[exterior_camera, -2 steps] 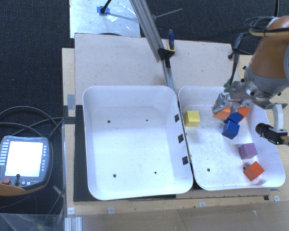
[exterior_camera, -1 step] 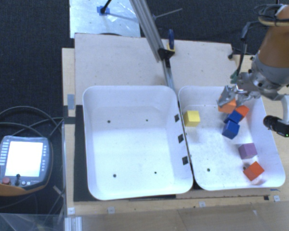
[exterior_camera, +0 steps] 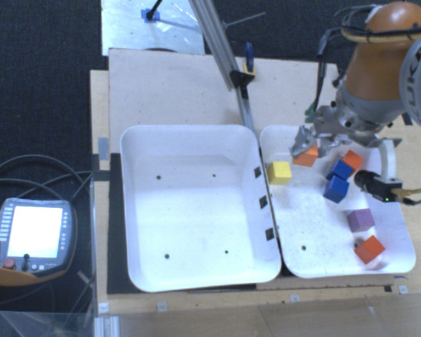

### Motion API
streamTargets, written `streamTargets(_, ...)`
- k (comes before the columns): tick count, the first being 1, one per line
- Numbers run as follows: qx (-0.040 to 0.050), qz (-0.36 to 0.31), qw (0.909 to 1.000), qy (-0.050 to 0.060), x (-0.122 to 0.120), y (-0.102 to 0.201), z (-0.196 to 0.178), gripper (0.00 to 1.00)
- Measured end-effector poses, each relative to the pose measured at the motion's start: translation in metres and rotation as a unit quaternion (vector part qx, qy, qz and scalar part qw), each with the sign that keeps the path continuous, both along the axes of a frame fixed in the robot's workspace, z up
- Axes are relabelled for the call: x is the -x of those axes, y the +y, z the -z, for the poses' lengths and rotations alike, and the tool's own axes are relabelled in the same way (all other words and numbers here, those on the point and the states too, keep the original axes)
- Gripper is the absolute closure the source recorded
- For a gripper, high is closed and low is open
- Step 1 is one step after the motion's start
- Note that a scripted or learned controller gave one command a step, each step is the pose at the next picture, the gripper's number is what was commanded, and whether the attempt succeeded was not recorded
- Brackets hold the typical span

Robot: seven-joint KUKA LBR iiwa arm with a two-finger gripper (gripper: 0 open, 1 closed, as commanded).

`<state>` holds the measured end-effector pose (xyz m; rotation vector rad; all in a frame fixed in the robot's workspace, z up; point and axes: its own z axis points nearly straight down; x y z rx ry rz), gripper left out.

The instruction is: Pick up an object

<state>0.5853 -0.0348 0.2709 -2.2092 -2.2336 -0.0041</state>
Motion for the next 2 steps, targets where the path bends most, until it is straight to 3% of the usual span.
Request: streamTargets(2, -0.0005, -0.001, 1.0, 0.001, 0.016, 0.118, 0.024, 1.0)
